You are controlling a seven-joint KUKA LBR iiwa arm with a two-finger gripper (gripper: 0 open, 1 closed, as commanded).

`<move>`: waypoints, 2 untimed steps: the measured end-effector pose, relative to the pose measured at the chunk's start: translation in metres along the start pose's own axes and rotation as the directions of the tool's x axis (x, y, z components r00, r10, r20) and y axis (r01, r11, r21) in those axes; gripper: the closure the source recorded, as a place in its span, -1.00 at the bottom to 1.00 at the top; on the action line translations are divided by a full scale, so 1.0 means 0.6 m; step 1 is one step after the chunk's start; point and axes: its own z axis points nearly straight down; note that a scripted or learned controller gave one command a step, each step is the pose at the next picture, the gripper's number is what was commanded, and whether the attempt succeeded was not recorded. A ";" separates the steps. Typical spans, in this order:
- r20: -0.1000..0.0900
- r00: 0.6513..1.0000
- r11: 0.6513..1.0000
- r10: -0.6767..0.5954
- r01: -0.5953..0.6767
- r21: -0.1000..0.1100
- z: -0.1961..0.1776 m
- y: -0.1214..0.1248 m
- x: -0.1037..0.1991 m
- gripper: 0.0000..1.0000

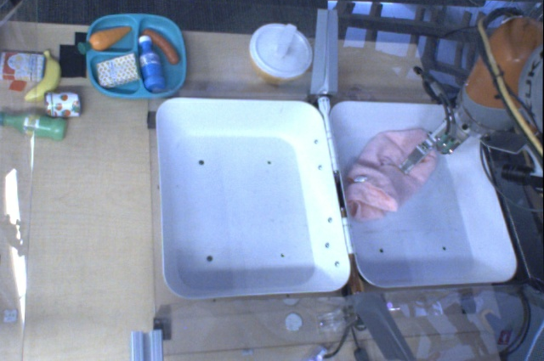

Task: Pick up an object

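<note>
Just beneath the end effector (416,158) lies a pink cloth (382,177).

1. A robot test lab: two white bins (242,198) sit side by side on a wooden bench (76,223).
2. Left of the bins lies toy food on a blue tray (136,55).
3. Right of the bins, loose cables (510,109) trail.

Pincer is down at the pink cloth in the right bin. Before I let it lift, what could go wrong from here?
1. The pincer sits at the upper right edge of the pink cloth, not its bulk, so a lift may catch just a fold and slip off.
2. The cloth is crumpled and limp, so it may sag or drag across the right bin.
3. The cloth's left side lies near the wall between the bins, where it could snag.
</note>
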 end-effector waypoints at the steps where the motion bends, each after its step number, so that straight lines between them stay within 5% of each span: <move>1: 0.001 1.000 1.000 0.000 0.000 -0.004 -0.020 0.004 0.000 1.00; 2: 0.002 1.000 1.000 0.000 0.000 -0.004 -0.020 0.004 0.000 -1.00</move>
